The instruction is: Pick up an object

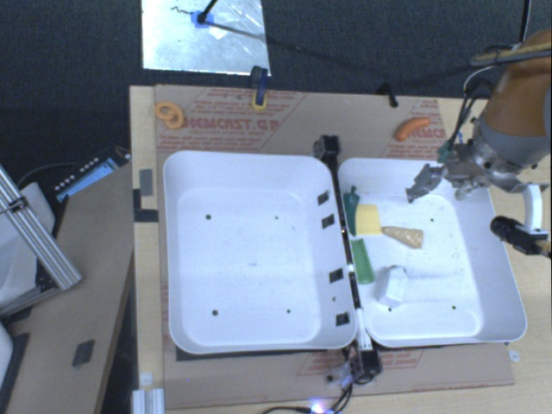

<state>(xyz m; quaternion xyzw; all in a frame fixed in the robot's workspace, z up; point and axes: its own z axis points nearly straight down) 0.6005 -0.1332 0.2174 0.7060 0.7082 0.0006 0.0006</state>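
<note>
Nearest, small white plastic cup [392, 285] is lying tipped in right-hand white bin [492, 317]; judged light, graspable across its body. Claw [424, 184] is hovering well apart; its state, I cannot tell.

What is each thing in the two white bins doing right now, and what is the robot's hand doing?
gripper: raised over the right bin's far edge, nothing seen in it.
yellow block: lying flat in the right bin.
green stick: lying along that bin's left wall.
tan wedge: lying flat, beside the block.
white cup: tipped on its side.
left bin: sitting flat beside the right one.
</note>
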